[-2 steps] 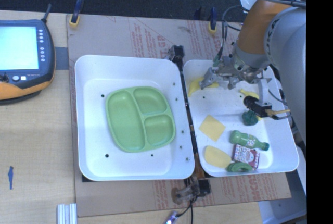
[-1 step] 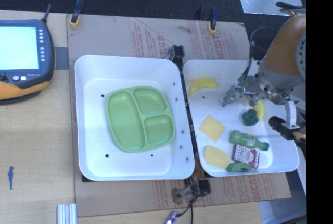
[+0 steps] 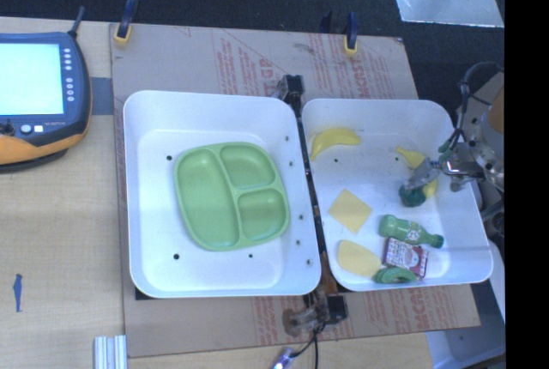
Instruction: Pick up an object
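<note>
Pincer [image 3: 426, 176] low in right bin [image 3: 377, 114], touching a dark green object [image 3: 413, 196] beside a yellow piece [image 3: 410, 157]; grip state impossible to tell. Green divided plate [image 3: 232, 196] in left bin [image 3: 154, 114].

Table [image 3: 51, 221]: light wood top. A brown cardboard sheet [image 3: 257, 67] lies on it, fixed at the far edge by blue clamps [image 3: 351, 31]. Two shallow white bins sit side by side on the sheet: left bin [image 3: 146, 187], right bin [image 3: 377, 114]. Teach pendant [image 3: 39, 97] rests at far left.
</note>
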`<move>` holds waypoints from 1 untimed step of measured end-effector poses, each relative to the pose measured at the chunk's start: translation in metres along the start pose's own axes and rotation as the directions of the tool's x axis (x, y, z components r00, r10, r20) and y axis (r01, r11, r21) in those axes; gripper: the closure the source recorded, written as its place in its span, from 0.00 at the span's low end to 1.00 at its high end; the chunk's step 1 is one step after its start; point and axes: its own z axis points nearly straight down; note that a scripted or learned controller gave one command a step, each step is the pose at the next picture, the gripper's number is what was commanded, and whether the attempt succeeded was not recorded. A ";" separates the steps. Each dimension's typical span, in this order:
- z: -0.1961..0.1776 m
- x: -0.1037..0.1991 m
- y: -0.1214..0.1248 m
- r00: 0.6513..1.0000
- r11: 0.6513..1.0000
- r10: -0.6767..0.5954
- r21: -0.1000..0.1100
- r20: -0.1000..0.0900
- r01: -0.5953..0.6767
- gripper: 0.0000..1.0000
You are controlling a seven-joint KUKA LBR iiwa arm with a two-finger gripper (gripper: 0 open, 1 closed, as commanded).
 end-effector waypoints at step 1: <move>0.060 0.005 0.033 1.000 1.000 -0.003 0.001 0.001 0.003 0.00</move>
